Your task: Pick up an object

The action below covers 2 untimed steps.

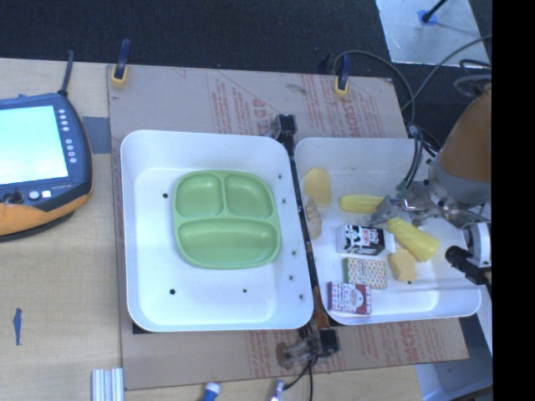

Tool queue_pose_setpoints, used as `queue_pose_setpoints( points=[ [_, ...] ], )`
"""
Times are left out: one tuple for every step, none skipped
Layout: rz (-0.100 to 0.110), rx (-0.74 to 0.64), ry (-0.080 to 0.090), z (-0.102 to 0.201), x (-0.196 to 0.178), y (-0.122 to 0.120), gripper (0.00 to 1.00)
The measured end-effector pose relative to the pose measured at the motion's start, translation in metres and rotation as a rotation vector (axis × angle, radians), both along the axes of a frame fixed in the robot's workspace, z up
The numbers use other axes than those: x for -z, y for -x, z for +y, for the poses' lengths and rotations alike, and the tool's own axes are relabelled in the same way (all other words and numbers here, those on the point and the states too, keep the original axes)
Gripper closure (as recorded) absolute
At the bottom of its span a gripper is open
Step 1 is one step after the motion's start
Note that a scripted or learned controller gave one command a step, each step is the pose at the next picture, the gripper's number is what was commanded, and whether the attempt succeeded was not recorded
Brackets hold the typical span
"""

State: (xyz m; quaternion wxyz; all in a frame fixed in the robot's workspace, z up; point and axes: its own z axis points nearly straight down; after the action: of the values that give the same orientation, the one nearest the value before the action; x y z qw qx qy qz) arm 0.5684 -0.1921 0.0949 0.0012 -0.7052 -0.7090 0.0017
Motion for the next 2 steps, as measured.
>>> queue_pose_setpoints(
  points=[
    [0.000, -0.002, 0.002, -0.001, -0.011, 0.000, 1.00],
    [0.001, -0.002, -0.001, 0.087, 0.003, -0.022, 1.00]
  ],
)
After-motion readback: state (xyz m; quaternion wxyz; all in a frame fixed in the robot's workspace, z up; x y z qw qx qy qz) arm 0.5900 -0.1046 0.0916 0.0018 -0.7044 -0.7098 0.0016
